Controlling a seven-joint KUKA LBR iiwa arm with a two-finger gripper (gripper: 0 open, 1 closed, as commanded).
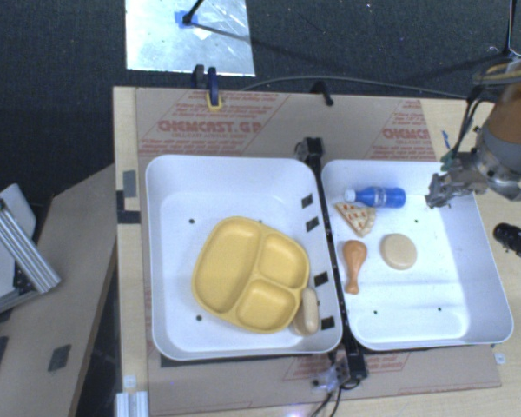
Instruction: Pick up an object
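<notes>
Starting at the left, I see the left bin [169,181] carrying a yellow divided tray [247,272], three compartments, lying tilted in the bin's lower middle. A pale bread roll [308,311] sits just off the tray's lower right corner, touching or nearly touching it, close against the bin's right wall.

Crossing the divider into the right bin [469,320], I count four candidates. A toy drumstick [354,263] lies nearest the divider, long axis running roughly up and down the view, fat end upward. Just above it sits a pizza slice [357,217], and above that a blue bottle [378,197] on its side, long axis left to right, white cap toward the divider. A round tan cookie [398,251] rests to the right of the drumstick, apart from it.

The end effector [440,191] hangs over the bin's upper right region, at about the bottle's height in the view and just to the right of its blue end. I judge the bottle the nearest thing: it lies directly leftward from the tool, a short way off. The cookie lies down and to the left. Since the bottle's axis points at the tool, I would expect a grasp to close across its width.

I cannot tell how the tool is set; it is dark and small here, and I see nothing held in it.
</notes>
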